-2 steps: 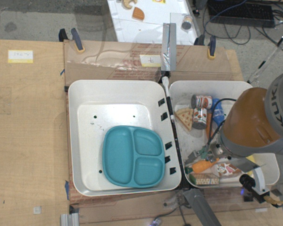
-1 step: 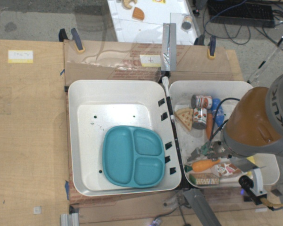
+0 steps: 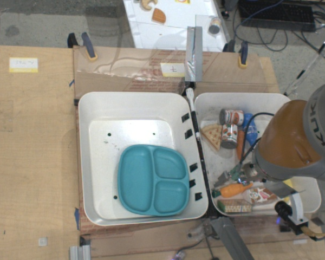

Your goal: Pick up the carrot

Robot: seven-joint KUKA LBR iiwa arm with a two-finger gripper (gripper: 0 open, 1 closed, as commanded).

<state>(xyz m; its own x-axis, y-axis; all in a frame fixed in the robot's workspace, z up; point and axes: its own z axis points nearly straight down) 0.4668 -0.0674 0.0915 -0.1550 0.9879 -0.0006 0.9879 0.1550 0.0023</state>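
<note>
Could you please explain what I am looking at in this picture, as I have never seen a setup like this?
This is one photo from a camera fixed above a workbench, looking down at a slant. The big grey and orange shape at the right is a robot arm reaching in over the right bin. Two shallow white bins sit side by side. The left bin holds a teal divided plate. The right bin holds toy groceries: an orange carrot, two small cans, a pizza slice and a few other items. The arm's pincer hangs just above the carrot, which lies on the bin floor; whether it grips anything cannot be told from here.
</note>
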